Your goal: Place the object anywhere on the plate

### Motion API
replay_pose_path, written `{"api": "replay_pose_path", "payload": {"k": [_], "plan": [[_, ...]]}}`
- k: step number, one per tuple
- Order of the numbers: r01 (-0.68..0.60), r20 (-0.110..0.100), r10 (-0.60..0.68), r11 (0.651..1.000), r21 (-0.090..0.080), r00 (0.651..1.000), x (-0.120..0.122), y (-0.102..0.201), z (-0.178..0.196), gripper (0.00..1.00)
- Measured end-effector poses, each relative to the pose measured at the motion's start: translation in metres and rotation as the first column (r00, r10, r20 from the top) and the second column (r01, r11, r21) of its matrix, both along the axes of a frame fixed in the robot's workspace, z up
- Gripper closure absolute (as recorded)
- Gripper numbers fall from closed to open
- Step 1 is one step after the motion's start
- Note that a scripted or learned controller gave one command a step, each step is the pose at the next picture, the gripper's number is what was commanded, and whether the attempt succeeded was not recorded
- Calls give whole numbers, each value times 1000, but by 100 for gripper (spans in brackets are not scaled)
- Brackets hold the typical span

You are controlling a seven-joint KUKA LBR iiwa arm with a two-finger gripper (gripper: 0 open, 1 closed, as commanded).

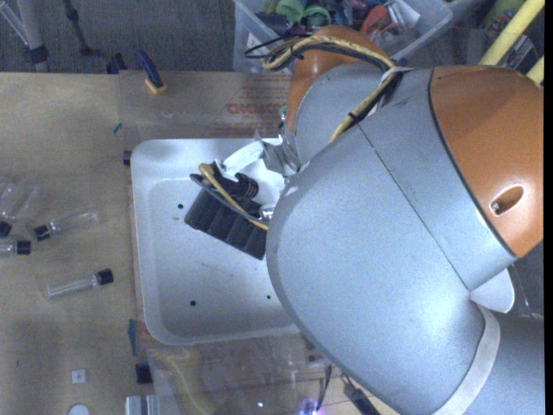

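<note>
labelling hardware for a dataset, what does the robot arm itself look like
The arm is built of bulky, rounded grey shells with glossy orange sections, one bearing a small oval slot. Yellow and black cables run along its upper side.

A pale wooden surface (60,128) carries a shallow white bin (173,309). To the left of the bin, three small clear vials with black caps (79,282) lie scattered on their sides. A blue clip (152,73) rests near the far edge. Beyond it stands a clear crate (251,11) of colourful odds and ends.
</note>
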State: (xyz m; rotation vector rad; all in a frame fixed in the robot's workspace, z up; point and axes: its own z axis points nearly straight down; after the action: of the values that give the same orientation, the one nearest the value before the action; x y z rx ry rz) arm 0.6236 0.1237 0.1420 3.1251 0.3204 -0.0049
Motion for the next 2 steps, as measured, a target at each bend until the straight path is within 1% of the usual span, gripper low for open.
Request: {"api": "replay_pose_path", "payload": {"k": [1,2], "plan": [[-98,11,98,995,0,995,34,83,-51,100],[-608,-2,608,794,3,794,15,96,2,100]]}}
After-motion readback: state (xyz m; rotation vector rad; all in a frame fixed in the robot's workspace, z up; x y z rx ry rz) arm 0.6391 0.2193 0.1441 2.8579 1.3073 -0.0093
